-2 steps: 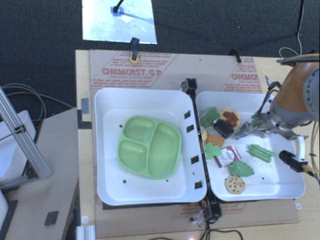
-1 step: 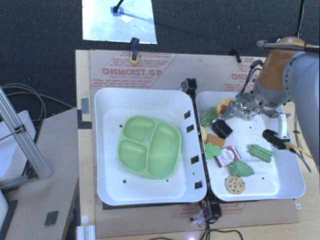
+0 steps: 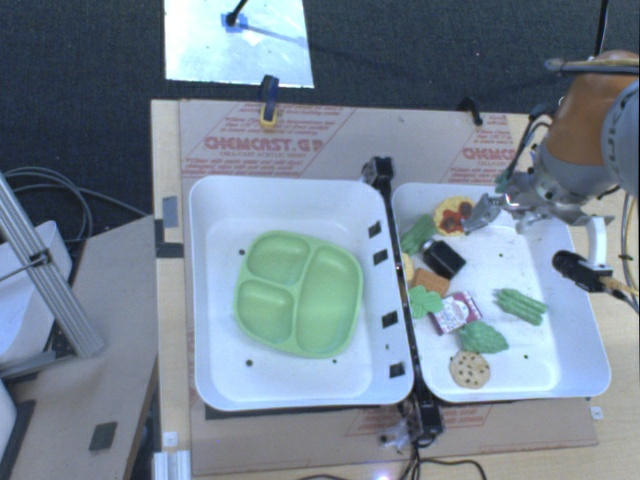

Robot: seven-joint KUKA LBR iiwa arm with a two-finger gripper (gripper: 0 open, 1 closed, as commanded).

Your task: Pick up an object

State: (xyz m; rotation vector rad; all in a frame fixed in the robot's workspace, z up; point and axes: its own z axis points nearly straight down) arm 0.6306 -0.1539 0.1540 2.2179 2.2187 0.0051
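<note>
Approach step: gripper (image 3: 487, 211) hovers over right bin (image 3: 580, 368), beside pizza toy (image 3: 455, 214); jaw state cannot be told. Next: descend onto 1 item.

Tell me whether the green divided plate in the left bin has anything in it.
Empty. The green divided plastic plate lies flat in the left white bin, and all three compartments show bare green.
</note>
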